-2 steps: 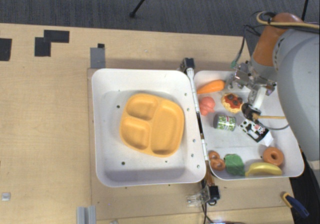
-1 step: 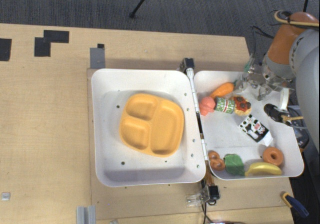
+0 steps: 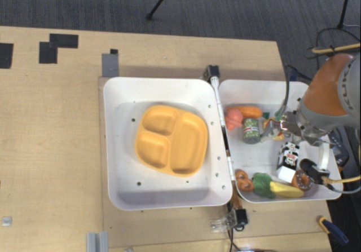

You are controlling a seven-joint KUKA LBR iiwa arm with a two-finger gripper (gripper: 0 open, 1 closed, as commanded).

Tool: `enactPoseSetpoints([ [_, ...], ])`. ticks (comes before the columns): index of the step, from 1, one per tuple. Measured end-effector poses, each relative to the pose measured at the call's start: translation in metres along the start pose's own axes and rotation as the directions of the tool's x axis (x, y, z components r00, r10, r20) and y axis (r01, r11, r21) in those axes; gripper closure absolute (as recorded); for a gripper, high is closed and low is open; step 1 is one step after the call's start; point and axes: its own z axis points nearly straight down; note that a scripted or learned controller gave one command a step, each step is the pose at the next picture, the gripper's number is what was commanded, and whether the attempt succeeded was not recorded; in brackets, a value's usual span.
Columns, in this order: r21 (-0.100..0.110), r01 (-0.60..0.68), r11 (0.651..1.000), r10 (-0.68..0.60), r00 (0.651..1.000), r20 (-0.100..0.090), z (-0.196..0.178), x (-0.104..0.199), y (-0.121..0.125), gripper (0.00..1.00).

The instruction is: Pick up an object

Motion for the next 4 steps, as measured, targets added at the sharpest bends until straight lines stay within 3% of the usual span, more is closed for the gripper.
enactPoseSetpoints([
  [1,-0.008,0.416,0.909,-0.416,0.909,0.006,-0.001,-0.014,-0.046,0.0],
  [2,-0.012,0.419,0.908,-0.419,0.908,0.006,-0.012,-0.012,-0.044,1.0],
  [3,0.002,0.043,0.999,-0.043,0.999,0.0,-0.097,0.073,-0.082,1.0],
  [4,0.002,0.042,0.999,-0.042,0.999,0.0,-0.097,0.072,-0.082,0.0],
])
